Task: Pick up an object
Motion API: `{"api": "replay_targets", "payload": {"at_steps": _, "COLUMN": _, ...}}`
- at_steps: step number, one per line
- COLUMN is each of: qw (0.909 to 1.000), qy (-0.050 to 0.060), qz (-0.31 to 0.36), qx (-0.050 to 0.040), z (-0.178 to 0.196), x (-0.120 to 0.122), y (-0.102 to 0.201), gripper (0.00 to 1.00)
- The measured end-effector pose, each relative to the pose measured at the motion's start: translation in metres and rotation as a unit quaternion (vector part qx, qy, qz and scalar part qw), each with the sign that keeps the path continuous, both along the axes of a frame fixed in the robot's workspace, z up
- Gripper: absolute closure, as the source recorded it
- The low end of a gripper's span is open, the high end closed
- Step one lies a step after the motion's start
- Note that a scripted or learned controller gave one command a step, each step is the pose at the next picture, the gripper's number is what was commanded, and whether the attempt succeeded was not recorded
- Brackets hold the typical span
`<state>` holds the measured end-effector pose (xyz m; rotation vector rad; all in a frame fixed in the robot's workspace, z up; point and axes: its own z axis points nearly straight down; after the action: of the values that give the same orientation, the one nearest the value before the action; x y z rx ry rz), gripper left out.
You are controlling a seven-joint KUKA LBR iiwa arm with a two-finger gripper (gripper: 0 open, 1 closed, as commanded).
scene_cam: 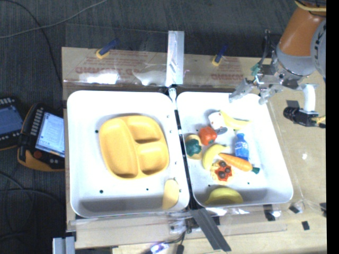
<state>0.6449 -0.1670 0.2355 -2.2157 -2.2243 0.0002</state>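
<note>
The right bin (pixel 275 157) holds several toy foods: a white piece (pixel 215 119), a yellow banana-like piece (pixel 234 121), a red tomato (pixel 207 135), a green piece (pixel 193 147), a blue bottle (pixel 241 145), an orange carrot (pixel 236 162), a red and yellow piece (pixel 221 171) and a yellow piece (pixel 224 196) at the front wall. My gripper (pixel 248 92) hangs over the bin's back right rim, above and right of the white piece, fingers spread with nothing between them.
The left bin (pixel 85 184) carries a yellow divided tray (pixel 133 145) and a pale yellow piece (pixel 170 192) in its front right corner. A metal divider post (pixel 175 57) stands behind the bins. Devices lie off the bench at left.
</note>
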Motion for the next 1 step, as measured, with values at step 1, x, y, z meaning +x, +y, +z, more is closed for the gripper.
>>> {"api": "replay_targets", "payload": {"at_steps": 1, "qw": 0.9998, "qy": -0.003, "qz": -0.020, "qx": -0.0027, "z": -0.0981, "x": -0.0306, "y": -0.0190, "gripper": 0.00}}
